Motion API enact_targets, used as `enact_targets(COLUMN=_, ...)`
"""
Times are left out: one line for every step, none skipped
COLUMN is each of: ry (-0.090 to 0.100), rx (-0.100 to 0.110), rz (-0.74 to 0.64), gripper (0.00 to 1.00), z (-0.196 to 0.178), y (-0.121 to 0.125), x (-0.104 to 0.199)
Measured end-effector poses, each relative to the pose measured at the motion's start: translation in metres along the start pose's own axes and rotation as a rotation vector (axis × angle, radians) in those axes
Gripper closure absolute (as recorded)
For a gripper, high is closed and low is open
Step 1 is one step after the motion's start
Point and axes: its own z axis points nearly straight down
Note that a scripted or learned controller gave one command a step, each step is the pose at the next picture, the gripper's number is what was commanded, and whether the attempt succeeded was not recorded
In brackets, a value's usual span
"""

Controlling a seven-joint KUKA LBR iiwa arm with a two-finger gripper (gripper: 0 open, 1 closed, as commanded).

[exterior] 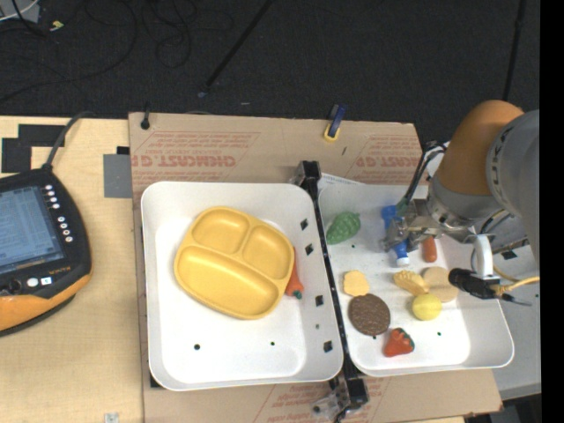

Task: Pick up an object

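Robotics lab bench — a grey industrial arm with an orange band (480, 148) reaches over two white bins (167, 342) set on taped-down cardboard (238, 152). A teach pendant (35, 249) lies at left; loose cables (132, 25) run across black backing cloth behind.

- the orange item (294, 283) beside the yellow tray (234, 261) shows as a sliver; the tray's rim hides the rest, so its kind cannot be told.
- the gripper (402, 236) is a small dark cluster with blue parts; how its fingers stand is too small to tell.
- the pendant (35, 249) at the left is cut off by the picture's edge.
- the arm (493, 170) is cut off at the right.
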Motion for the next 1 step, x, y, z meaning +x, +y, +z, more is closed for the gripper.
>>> enact_targets(ry=0.000, rx=-0.021, rz=-0.013, gripper=1.00, z=-0.1143, y=0.0254, x=0.1050)
